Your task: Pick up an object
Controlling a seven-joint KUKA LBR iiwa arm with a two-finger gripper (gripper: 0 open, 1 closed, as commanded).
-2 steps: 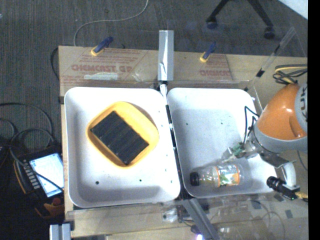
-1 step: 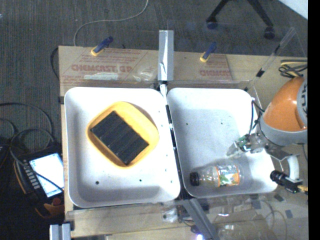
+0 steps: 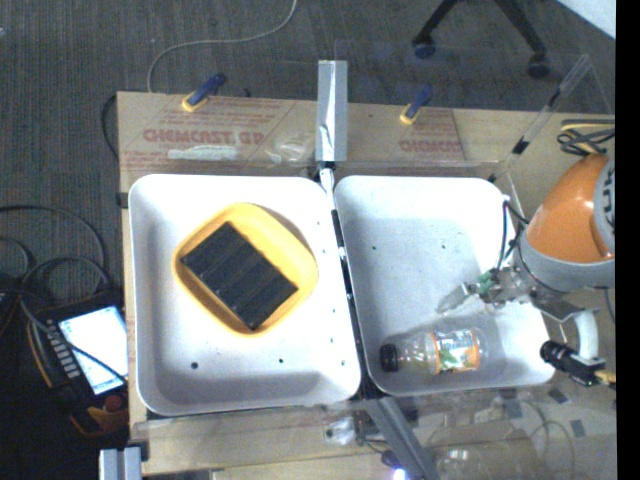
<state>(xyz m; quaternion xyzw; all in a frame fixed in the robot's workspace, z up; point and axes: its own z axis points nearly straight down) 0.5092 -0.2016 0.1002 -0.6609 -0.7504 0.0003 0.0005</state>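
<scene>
In the lower right of the frame, a plastic bottle (image 3: 433,352) lies on its side near the right bin's (image 3: 420,208) front wall, long axis left-right, cap leftward. The gripper (image 3: 487,290) hangs just above and right of it, holding nothing visible.

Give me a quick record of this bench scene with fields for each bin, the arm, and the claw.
left bin: shallow white bin holding a yellow dish with a black ribbed rectangular pad
right bin: shallow white bin holding a clear plastic bottle with an orange label and dark cap, lying on its side near the front wall
arm: grey and orange arm over the right bin's right side
claw: claw above the bottle, apart from it; finger state unclear
</scene>
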